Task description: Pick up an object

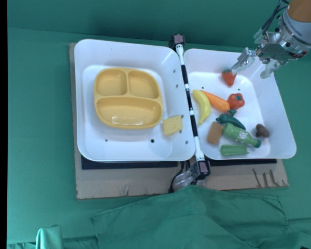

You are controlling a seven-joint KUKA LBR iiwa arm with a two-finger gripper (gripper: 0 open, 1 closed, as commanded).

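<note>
My gripper [255, 65] hangs over the back right corner of the right bin [272, 100], its two fingers spread apart with nothing between them. A small red strawberry [228, 78] lies just left of and below the left fingertip. Further forward in that bin lie a yellow banana [201, 106], an orange carrot [216, 101], a red tomato [236, 101], a green bottle [240, 135], a tan block [215, 133], a green pod [233, 150] and a small brown piece [262, 130].
The left bin [88, 134] holds a yellow divided plate [127, 98] and a yellow cheese wedge [172, 125]. A black-and-white bar [188, 98] runs between the bins. Green cloth surrounds the board and bunches at the front.
</note>
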